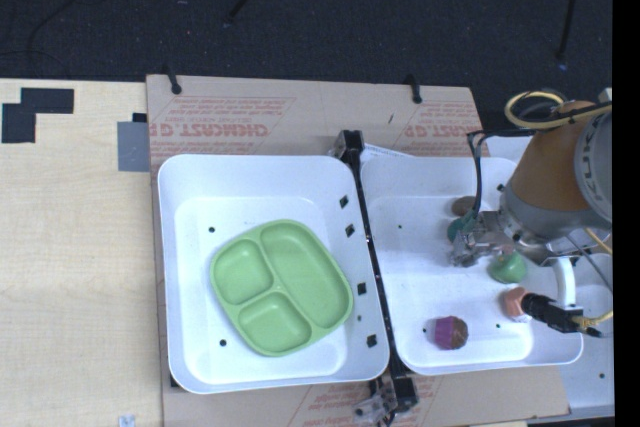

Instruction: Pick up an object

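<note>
Nothing lifted yet. Green object (508,267) lying just beside the tool (468,247) on the arm side, purple ball (448,332) below and apart, orange piece (514,302) beyond. Tool down in the right bin (420,185) — spread of its tips impossible to tell. Grasp and lift both left.

Fixed overhead slant over both bins (180,215)

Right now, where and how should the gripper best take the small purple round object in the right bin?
The small purple round object lies alone near the right white bin's front wall. Probably grip across its widest middle, descending from straight above; it looks roundish, with free floor either side for the fingers.
</note>
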`<state>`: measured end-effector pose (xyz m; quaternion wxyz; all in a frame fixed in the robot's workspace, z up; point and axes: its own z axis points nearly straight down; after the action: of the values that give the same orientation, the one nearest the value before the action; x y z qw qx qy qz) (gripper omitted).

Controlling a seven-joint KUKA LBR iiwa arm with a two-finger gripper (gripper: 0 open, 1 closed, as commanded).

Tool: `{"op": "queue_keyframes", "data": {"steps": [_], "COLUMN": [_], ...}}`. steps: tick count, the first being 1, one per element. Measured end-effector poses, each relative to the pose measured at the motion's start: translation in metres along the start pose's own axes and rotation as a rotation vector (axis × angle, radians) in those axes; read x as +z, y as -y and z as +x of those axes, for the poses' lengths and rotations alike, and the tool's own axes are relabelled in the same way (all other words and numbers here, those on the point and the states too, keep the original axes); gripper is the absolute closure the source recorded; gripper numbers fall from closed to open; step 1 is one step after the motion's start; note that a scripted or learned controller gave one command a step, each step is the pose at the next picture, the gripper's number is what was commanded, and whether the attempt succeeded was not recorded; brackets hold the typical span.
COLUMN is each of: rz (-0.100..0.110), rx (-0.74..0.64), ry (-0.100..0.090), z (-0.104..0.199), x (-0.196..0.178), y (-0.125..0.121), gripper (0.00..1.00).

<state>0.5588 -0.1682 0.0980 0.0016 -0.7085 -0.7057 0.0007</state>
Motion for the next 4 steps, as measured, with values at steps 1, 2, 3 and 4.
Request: {"op": "queue_keyframes", "data": {"steps": [1, 2, 3, 4], "rz": [-0.004, -0.007, -0.003, -0.003], "rx": [-0.004, -0.005, -0.005, -0.009], "ry": [0.001, 0.002, 0.001, 0.0], "z": [0.0, -0.006, -0.007, 0.042], "x": [-0.042, -0.095, -0.104, -0.112], "y": [0.0, -0.01, -0.01, -0.031], "gripper": [1.0, 1.0, 1.0, 1.0]}}
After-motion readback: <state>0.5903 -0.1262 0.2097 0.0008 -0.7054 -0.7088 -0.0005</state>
